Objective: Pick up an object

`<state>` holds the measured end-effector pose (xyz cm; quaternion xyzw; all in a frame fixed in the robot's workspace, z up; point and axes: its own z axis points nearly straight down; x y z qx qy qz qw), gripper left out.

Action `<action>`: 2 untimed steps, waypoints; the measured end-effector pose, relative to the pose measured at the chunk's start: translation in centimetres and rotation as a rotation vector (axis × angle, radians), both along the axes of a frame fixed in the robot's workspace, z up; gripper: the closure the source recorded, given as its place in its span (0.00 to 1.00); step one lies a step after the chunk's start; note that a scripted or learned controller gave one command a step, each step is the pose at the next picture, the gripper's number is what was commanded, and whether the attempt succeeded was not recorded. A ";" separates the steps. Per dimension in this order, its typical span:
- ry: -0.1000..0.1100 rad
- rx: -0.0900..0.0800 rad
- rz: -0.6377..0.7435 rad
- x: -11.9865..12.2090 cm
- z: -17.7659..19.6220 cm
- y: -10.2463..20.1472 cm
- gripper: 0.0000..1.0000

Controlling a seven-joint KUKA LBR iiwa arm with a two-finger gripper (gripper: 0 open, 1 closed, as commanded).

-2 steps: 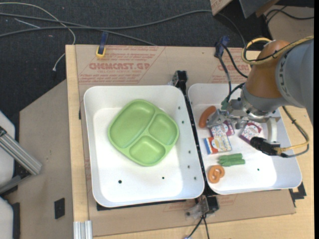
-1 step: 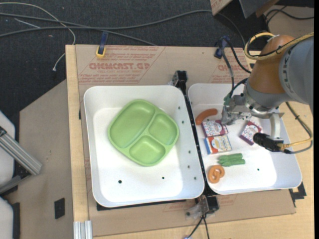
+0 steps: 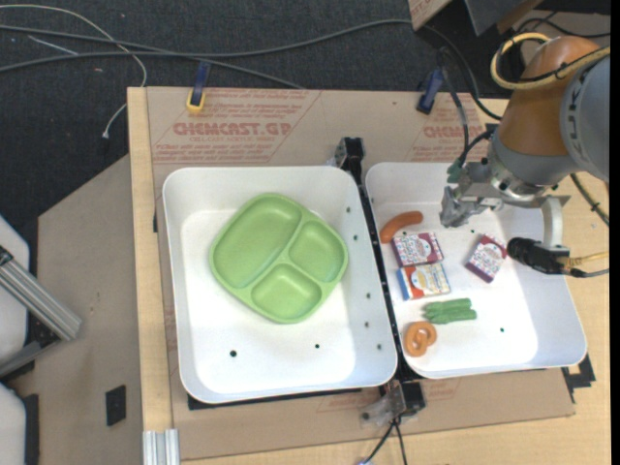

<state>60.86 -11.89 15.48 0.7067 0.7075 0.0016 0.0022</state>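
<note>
Toy hot dog (image 3: 400,225) near gripper (image 3: 459,208) in right bin (image 3: 552,347); grip state impossible to tell; nothing visibly held.

A green divided plate (image 3: 279,257) lies in the left bin (image 3: 184,201), on a cardboard-covered bench (image 3: 242,124).

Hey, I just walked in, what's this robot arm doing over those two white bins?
The arm's gripper hangs over the far end of the right bin, nothing visibly held. Below it lie small toy foods: a sausage, two small cartons, a purple packet, green beans and a pretzel. The left bin holds a green divided plate. It looks set to try picking something, but nothing is lifted yet.
</note>
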 end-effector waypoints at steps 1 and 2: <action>-0.003 -0.001 0.001 0.1 6.5 -0.2 1.00; 0.002 0.001 0.000 0.2 7.1 -0.2 1.00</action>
